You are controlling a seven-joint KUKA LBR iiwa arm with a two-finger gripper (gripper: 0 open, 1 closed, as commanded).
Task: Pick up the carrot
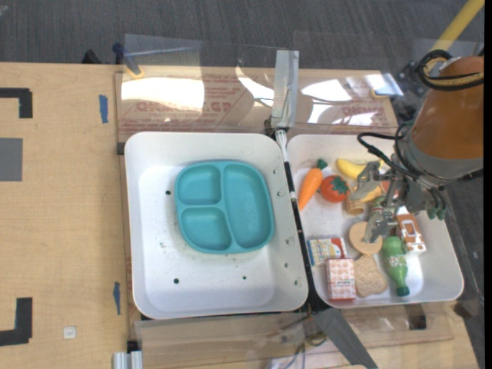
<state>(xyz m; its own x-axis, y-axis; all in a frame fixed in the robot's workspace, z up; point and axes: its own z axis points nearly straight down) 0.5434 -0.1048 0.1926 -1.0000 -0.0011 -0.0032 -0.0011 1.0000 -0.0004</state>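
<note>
You have 2 white bins side by side on the bench. The left bin point(146, 206) holds a teal plate point(224, 206) with 3 parts.

Your carrot point(309, 184) is in the right bin point(442, 271), near its top left corner, close to the wall between the bins. It is small and orange, with a green leafy top point(321, 164) pointing up and to the right. Its thin tip points down and to the left. It lies flat and on a slant. A red tomato point(334, 189) sits just beside it on the right, and a yellow banana point(352, 167) lies a little past that.

The gripper point(380, 220) hangs over the middle of the right bin, above a tan round cookie point(364, 239). It is apart from the carrot, with the tomato in between. You cannot tell from here if it is open or closed.

Below it you see a green bottle point(396, 263), a pink box point(340, 277) and a slice of bread point(370, 275).
</note>
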